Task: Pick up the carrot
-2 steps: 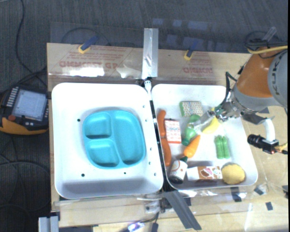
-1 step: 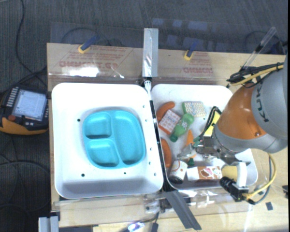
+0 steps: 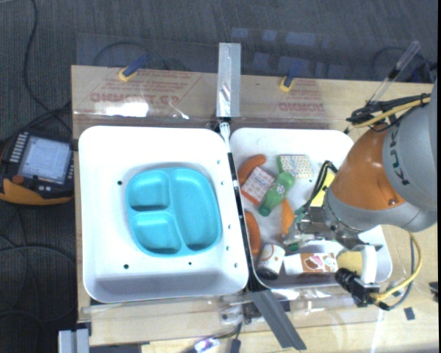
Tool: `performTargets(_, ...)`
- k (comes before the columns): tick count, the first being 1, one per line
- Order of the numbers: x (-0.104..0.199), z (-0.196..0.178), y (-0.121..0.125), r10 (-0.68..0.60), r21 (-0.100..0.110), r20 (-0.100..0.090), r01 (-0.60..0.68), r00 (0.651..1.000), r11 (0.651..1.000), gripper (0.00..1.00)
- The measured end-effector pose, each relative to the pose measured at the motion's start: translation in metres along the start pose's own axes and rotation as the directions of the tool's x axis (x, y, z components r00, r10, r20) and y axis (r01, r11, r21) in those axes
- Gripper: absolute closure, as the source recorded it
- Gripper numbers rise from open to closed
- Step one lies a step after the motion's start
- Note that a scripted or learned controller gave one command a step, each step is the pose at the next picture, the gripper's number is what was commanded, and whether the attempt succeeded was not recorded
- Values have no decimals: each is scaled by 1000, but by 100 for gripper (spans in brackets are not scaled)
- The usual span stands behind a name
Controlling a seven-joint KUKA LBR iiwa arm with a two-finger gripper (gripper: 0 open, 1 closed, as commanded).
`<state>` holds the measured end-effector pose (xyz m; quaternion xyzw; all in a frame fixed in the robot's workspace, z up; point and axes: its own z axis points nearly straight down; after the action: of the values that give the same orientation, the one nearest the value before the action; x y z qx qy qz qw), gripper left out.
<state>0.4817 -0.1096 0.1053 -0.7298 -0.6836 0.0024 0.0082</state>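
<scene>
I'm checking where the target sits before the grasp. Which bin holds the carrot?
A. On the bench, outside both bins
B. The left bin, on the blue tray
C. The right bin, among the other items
C. The carrot lies in the right bin, just right of the green bottle, near the arm's wrist; the blue tray sits in the left bin.

You look down from one fixed camera above the bench (image 3: 95,79), tilted at a slant, far enough back to take in both white bins: the left bin (image 3: 103,271) and the right bin (image 3: 338,140) side by side. The arm (image 3: 386,175) enters from your right, and dark floor surrounds the bench
</scene>
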Motion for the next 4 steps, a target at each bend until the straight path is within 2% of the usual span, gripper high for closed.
performTargets(1,-32,-55,30,226,-9,8,-226,974,974,100)
performTargets(2,-32,-55,30,226,-9,8,-226,974,974,0)
performTargets(3,-13,16,49,220,-21,8,-220,975,975,0)
performTargets(4,-12,9,50,219,-20,7,-219,976,976,100)
